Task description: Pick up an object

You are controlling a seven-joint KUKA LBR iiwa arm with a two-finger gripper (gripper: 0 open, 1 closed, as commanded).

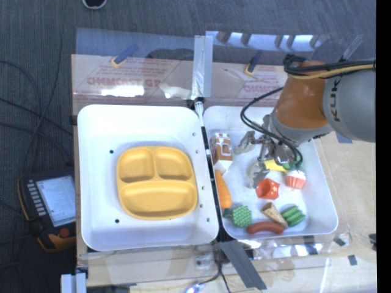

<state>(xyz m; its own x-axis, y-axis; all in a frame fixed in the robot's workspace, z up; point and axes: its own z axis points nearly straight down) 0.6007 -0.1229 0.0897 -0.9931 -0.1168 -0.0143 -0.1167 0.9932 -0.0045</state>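
My gripper (252, 158) hangs over the middle of the right bin (324, 191), its fingers spread open with bare bin floor between them. One fingertip (247, 140) is near a brown and white toy carton (221, 145); the other is just left of a red pepper (267, 189). A yellow piece (274, 166) lies partly under the wrist. Around them lie a pink cupcake (295, 179), an orange carrot (223, 190), a green bumpy vegetable (241, 215), a red sausage (266, 227), a sandwich wedge (274, 213) and green pods (294, 215).
The left bin (98, 127) holds a yellow divided plate (157, 182). The arm's orange band (300, 102) covers the right bin's back right corner. Cardboard and clear plastic sit behind both bins. A handheld pendant (49, 203) lies off the bench at left.
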